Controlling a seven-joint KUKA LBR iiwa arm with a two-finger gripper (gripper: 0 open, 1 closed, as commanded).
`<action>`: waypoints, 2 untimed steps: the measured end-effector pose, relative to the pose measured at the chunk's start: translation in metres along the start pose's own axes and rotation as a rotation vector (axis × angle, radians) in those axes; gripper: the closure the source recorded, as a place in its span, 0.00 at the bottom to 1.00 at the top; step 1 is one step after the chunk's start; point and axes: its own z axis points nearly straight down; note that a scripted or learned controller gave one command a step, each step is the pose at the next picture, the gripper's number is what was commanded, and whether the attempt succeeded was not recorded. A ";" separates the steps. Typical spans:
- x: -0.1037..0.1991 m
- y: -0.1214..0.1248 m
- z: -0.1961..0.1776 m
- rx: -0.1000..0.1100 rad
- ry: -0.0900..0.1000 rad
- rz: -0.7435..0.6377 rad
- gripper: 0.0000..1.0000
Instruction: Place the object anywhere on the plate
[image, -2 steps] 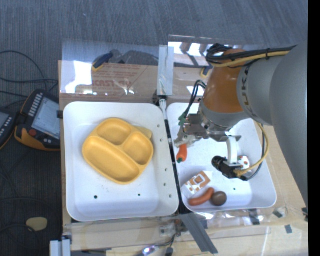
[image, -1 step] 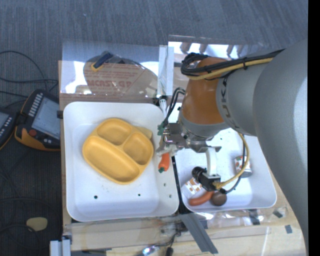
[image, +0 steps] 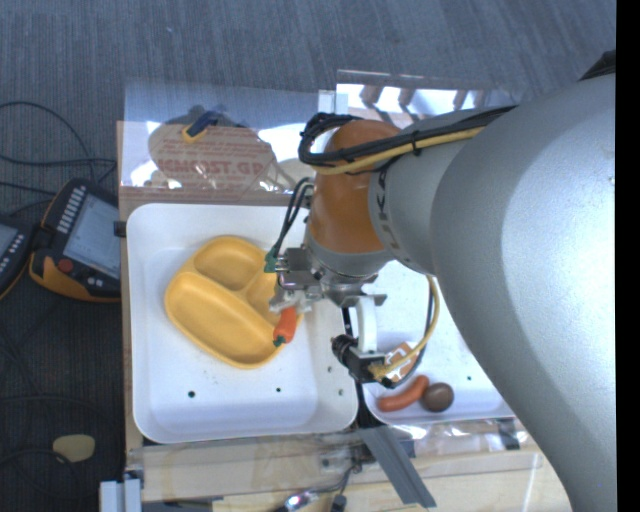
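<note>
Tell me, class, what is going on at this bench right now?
A grey and orange robot arm reaches in over two white bins. Its gripper is at the right edge of the yellow plate in the left bin, with a small carrot right at its tip, over the plate's rim. A sausage and a brown item lie in the right bin.

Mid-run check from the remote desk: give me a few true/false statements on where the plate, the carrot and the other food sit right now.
1. The yellow plate lies in the left bin. True.
2. The carrot is at the plate's right edge, under the tool. True.
3. The sausage lies on the plate. False: it is in the right bin.
4. The brown round item sits far from the sausage. False: right beside it.
</note>
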 end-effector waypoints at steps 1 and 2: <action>0.052 -0.004 -0.003 0.000 0.000 -0.001 1.00; 0.052 -0.004 -0.003 0.000 0.000 -0.001 0.00</action>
